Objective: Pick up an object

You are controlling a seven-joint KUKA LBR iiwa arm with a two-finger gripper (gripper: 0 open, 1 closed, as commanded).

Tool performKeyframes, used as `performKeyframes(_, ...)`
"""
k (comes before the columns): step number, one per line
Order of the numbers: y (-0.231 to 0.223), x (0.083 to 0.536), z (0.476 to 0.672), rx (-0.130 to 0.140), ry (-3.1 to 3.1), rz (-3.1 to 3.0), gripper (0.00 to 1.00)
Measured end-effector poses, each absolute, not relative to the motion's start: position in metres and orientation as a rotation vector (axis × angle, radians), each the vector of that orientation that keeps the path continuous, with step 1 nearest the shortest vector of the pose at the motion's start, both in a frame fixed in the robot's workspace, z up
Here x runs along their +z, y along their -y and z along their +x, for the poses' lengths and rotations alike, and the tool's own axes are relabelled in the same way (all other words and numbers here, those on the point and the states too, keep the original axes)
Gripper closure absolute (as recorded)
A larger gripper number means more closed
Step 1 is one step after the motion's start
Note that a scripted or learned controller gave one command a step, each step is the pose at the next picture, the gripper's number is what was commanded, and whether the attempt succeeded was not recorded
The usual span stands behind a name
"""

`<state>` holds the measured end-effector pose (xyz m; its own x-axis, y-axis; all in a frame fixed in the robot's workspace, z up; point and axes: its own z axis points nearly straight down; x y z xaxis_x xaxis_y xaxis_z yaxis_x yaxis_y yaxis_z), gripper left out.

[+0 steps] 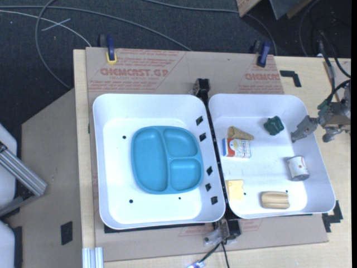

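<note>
The right white bin (312,202) holds several small items. A dark green object (274,125) lies at the back, with a tan wedge (240,133) and a red-and-white carton (237,148) to its left. A small silver can (297,167) lies on its side at the right. A yellow block (235,190) and a tan bread roll (275,200) sit near the front. My gripper (316,132) hovers over the bin's right rim, right of the green object, open with nothing between its fingers (303,129).
A blue divided plate (167,159) lies in the left white bin (106,149). Black clips run along the seam between the bins. Clamps (111,48) hold the board at the back. Cables cross the dark floor behind.
</note>
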<state>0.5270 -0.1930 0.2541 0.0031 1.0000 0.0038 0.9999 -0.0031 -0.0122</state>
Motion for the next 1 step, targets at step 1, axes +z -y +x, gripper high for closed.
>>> performKeyframes(1, 0.1925, 0.26, 0.5294, 0.0, 2.221, -2.22, 0.0)
